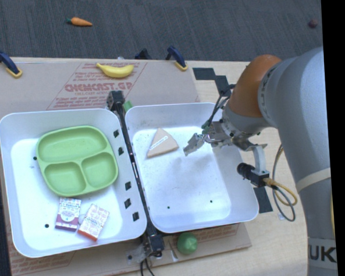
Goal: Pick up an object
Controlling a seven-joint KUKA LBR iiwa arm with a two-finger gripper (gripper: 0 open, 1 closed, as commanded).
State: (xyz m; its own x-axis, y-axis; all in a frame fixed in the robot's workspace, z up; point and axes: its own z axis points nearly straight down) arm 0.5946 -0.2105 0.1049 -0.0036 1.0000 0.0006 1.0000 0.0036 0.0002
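Green ball (187, 242) sits at the near edge of the worktop (266, 239), just outside the right bin (191, 212), well below the jaws. Cardboard sheet (99, 80) lies under both bins, clamped at its far edge; a toy banana (115, 68) rests on it, and an orange carrot (80, 21) lies on the dark carpet (153, 19) beyond.

Jaws (194, 142) hang over the right bin's upper right part; whether they are open or closed cannot be told, and nothing shows between them. Wedge-shaped tan object (161, 144) lies just left of the jaws, apart from them, near the bin's far wall.

Bare white floor stretches below the jaws. Left bin (18, 190), far left, holds a green divided plate (76, 159) and two small packets (82, 217).
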